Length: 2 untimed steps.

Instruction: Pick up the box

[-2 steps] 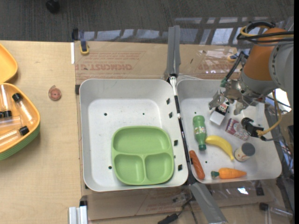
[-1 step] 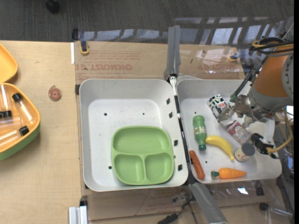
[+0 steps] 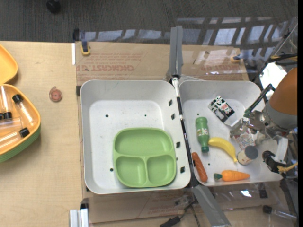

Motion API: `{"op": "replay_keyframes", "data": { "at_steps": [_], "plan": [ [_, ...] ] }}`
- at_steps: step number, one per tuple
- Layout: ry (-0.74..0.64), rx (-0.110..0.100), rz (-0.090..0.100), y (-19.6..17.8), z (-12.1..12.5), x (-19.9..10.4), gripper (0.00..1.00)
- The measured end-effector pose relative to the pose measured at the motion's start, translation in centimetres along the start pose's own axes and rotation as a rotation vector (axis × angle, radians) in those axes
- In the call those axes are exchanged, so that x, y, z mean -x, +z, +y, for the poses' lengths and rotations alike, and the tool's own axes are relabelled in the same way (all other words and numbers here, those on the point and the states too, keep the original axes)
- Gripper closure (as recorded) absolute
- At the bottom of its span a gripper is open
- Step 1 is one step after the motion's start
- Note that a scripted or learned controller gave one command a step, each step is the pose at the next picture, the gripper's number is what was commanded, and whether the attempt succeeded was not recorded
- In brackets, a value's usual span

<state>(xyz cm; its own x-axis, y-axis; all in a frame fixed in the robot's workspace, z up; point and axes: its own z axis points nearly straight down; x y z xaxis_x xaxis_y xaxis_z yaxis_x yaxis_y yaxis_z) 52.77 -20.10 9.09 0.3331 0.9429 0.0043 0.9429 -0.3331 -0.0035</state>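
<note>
Hovering just right of the box (image 3: 221, 108), the gripper (image 3: 244, 131) is, by my reading, mid-approach; I cannot tell its finger state. Next comes centring over the box and descending.

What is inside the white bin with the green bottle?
The right bin holds the green bottle, a banana, two carrots and a black-and-white box. The gripper covers whatever lies under it.

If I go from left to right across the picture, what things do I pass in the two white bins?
Green plate → red chili → green bottle → box, lying untouched → orange carrot → gripper.
</note>
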Motion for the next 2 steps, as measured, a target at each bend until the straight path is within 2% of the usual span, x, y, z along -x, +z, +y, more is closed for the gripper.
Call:
{"op": "replay_keyframes", "data": {
  "at_steps": [1,2],
  "plan": [
    [0.006,-0.003,-0.003,-0.7,0.0,0.3,1.0],
    [0.007,0.0,-0.006,-9.6,-0.3,-6.1,1.0]
  ]
}}
